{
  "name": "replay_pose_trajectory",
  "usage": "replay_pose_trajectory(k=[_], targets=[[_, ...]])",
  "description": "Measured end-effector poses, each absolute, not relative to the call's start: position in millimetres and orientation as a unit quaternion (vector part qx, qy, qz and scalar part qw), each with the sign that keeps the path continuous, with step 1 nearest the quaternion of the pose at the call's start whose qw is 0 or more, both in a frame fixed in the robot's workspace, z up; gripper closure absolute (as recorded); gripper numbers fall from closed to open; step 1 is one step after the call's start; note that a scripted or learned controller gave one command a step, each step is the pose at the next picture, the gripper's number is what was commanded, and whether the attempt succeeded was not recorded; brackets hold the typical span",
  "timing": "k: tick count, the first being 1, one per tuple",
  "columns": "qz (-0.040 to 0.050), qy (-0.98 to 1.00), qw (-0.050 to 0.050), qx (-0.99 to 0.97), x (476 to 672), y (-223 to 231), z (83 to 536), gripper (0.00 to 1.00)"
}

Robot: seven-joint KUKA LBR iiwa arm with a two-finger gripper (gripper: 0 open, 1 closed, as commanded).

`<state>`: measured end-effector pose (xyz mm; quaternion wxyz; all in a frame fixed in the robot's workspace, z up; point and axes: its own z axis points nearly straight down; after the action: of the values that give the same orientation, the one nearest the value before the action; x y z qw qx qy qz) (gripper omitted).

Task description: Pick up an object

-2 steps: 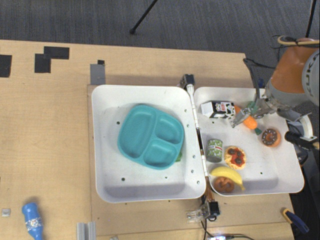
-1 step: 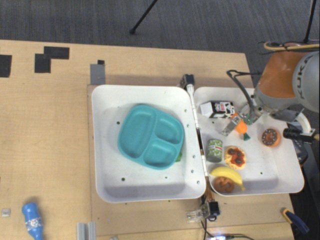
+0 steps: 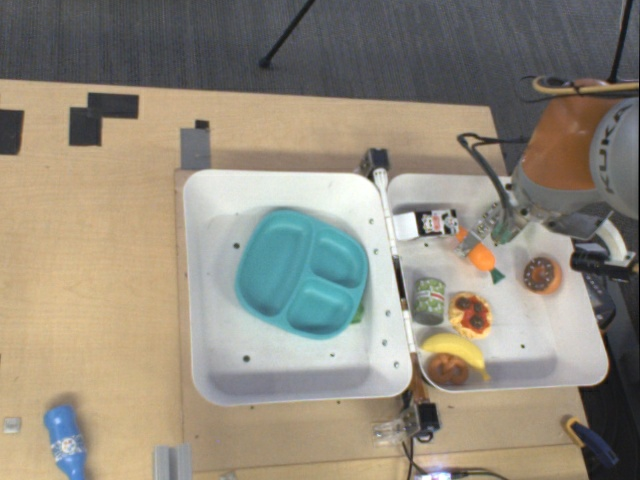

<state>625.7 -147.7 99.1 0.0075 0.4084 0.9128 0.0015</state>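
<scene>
A light wooden bench (image 3: 90, 298) filled most of the view, with dark grey carpet (image 3: 200, 18) beyond its far edge. Two shallow white bins sat side by side on it. The left bin (image 3: 215, 368) held a teal divided plate (image 3: 303, 272), tilted slightly, with bare white floor all around it. The right bin (image 3: 560, 353) was more crowded: a small black and white box (image 3: 436, 222) near its far left corner, a green can (image 3: 429, 299), a small pizza-like toy (image 3: 471, 314), a banana (image 3: 455, 349) lying over a brownish round thing (image 3: 447, 370) at the near rim, a dark round piece (image 3: 541, 274) to the right, and an orange toy carrot (image 3: 483, 258) near the middle. The near right corner of that bin lay open.

The grey arm with its orange band (image 3: 560, 153) reached in from the right, partly cut off by the frame. Its gripper (image 3: 497, 226) hung just above the carrot; whether the fingers were spread or pressed together could not be told. A blue object (image 3: 65, 440) lay at the bench's near left corner
</scene>
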Motion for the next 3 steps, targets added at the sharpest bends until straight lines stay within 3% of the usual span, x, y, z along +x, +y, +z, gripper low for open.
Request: replay_pose_trajectory(k=[1, 2, 3], targets=[[-0.0034, 0.919, 0.009, 0.394, 618.9, -128, 132, 1.0], [0.0004, 0.847, 0.005, 0.531, 593.2, -106, 87, 1.0], [0.0026, 0.868, 0.007, 0.497, 537.9, -96, 89, 1.0]])
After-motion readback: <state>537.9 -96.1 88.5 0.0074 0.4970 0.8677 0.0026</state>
